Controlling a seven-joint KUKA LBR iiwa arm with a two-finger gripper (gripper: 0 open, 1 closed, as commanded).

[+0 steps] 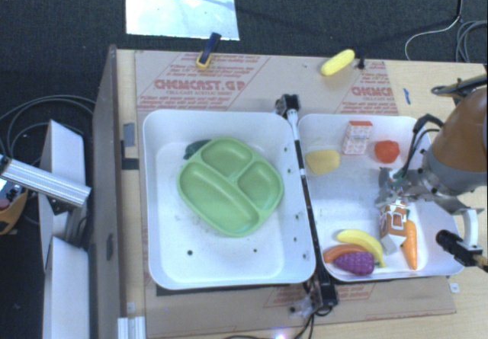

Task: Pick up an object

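Note:
The right bin [335,200] holds several toy foods. A pale yellow lemon-like piece [322,161] lies near its left wall, with a small white and orange carton [357,137] and a red tomato [386,151] at the back. Along the front lie a banana [360,241], purple grapes [354,261], an orange piece [332,252] beside them and a carrot [410,244]. A brown and white packet [393,222] sits just left of the carrot. My gripper [392,196] hangs low, right over the packet's back end. Whether it touches the packet cannot be made out.
The left bin [164,254] bears a green divided plate [230,186]. A ridge [299,170] separates the two bins. A yellow object [337,62] and a small yellow and blue tool [207,52] lie on the bench behind them. The arm [461,143] overhangs the right bin's right side.

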